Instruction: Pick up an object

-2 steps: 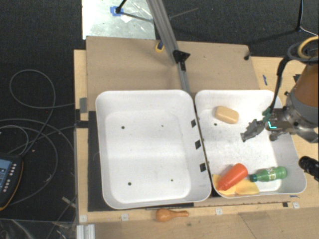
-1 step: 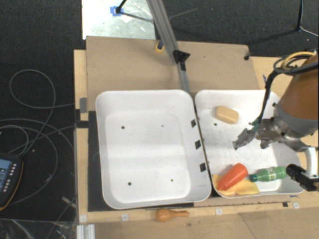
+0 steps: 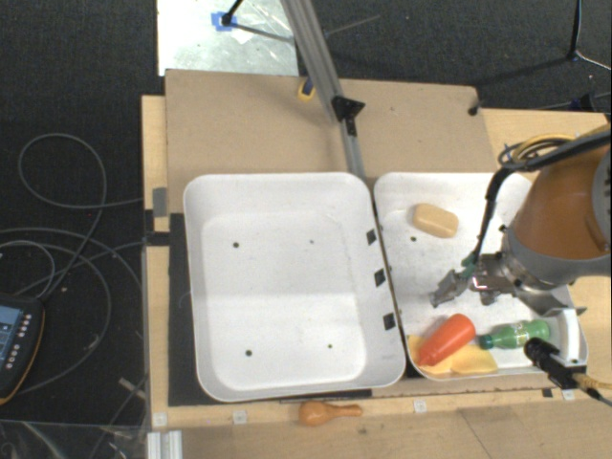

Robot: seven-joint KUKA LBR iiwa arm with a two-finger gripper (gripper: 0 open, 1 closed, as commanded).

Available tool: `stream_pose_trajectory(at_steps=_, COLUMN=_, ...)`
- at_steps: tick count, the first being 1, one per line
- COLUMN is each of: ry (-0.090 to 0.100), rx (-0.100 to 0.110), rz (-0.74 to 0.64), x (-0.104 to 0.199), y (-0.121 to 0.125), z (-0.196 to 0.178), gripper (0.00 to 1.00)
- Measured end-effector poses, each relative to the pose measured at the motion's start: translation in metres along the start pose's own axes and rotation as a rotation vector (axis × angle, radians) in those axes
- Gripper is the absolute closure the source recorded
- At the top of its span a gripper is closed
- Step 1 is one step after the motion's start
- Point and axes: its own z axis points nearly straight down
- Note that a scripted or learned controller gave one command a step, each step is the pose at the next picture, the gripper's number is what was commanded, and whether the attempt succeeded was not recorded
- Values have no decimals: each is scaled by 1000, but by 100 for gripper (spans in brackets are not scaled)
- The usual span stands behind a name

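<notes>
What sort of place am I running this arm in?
Probably a robotics lab test bench: two white bins on a cardboard-topped bench, loose cables on dark carpet, and a handheld controller lying at the left.

We see the left bin (image 3: pixel 282 285) wide open for passage. In the right bin (image 3: pixel 449 194), the tan block (image 3: pixel 435 220) sits toward the far edge, while carrot (image 3: pixel 446 338), yellow piece (image 3: pixel 469 361) and green bottle (image 3: pixel 514 334) crowd the near edge.

I am seeing white bins (image 3: pixel 277 285), a tan block (image 3: pixel 435 221), an orange carrot (image 3: pixel 446 338) and a green bottle (image 3: pixel 514 334).
</notes>
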Motion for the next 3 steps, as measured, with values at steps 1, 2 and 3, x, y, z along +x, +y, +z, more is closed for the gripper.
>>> stream_pose_trajectory(at_steps=1, ry=0, rx=0, rz=1, x=-3, y=0, z=63, gripper=0)
stream_pose_trajectory(at_steps=2, ry=-2, rx=-7, rz=2, x=-3, y=1, z=49, gripper=100)
stream_pose_trajectory(at_steps=3, ry=-3, rx=-13, rz=-5, x=0, y=1, z=-14, gripper=100)
